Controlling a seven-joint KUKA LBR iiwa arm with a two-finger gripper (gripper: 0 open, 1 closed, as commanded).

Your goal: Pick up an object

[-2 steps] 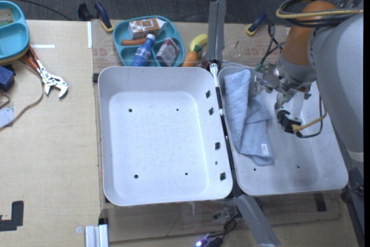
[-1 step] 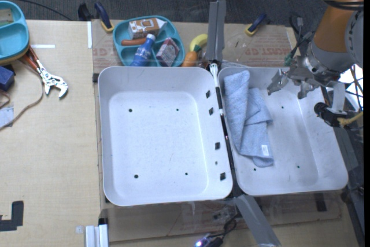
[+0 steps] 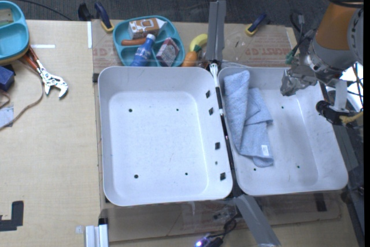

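Main risk: the cloth (image 3: 248,118) is soft and lies flat, so a straight-down pinch may slide over the top layer and close on nothing, or snag just one fold and let it slip on the lift. The pincer (image 3: 289,85) hangs near the back edge of the right bin (image 3: 306,170), apart from the cloth, w/ nothing visibly in it; can't tell how far open it is, the tip is too small and dark against the wrist. If it drops where it hangs now it meets bare bin floor, not fabric, prob a miss. Coming in too close to the divider btw bins (image 3: 218,118) could knock the bin wall.

The cloth: pale blue-grey towel, crumpled, folded over itself, running along the left wall of the right bin from the back edge to past the middle. Small white tag at its front end. Raised ridges in the middle look like the best bite, imo. Left bin (image 3: 115,142) has no object to grab.
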